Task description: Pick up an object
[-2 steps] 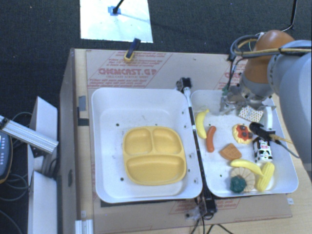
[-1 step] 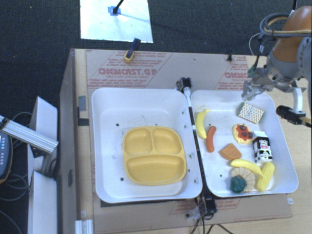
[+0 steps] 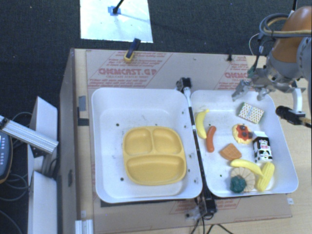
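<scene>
Above the right bin's far edge: gripper, fingers spread, holding nothing. Contents below: waffle cracker nearest, hot dog, pizza slice, 2 bananas. Step judged: approach. Next move required: descent over 1 item.

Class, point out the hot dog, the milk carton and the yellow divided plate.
hot dog (image 3: 210,138), camera view, middle of the sausage.
milk carton (image 3: 263,149), camera view, its front face.
yellow divided plate (image 3: 127,156), camera view, left rim.
</scene>
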`<state>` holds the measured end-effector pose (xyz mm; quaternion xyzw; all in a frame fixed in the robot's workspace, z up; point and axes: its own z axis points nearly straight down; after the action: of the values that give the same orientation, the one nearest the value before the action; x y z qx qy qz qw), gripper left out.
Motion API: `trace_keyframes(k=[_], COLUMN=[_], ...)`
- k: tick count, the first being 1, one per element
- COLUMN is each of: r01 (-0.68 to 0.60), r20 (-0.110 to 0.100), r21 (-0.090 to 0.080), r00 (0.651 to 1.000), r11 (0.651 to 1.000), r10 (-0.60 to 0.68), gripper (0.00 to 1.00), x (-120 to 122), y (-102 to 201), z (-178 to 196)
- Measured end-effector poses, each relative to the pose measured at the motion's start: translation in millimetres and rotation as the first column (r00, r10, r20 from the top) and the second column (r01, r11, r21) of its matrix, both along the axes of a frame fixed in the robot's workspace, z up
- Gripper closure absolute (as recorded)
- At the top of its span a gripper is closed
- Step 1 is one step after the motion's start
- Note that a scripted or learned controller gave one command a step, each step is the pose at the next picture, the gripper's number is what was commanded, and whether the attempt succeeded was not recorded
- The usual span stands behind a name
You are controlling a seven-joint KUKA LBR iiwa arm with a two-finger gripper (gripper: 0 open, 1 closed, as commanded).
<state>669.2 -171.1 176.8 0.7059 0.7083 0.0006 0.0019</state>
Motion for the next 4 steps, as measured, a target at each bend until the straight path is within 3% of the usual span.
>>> trace_keyframes(k=[1, 2, 3, 4], r01=[0.001, 0.002, 0.0, 0.0], r20=[-0.003, -0.003, -0.003, -0.001], r21=[0.002, 0.002, 0.003, 0.003], r00=[1.0, 1.0, 1.0, 1.0], r11=[1.0, 1.0, 1.0, 1.0], r10=[-0.001, -0.002, 0.0, 0.0], gripper=[0.0, 0.0, 0.0, 1.0], x=[-63, -123, -155, -154], y=[35, 30, 84, 83], z=[-17, -93, -93, -82])
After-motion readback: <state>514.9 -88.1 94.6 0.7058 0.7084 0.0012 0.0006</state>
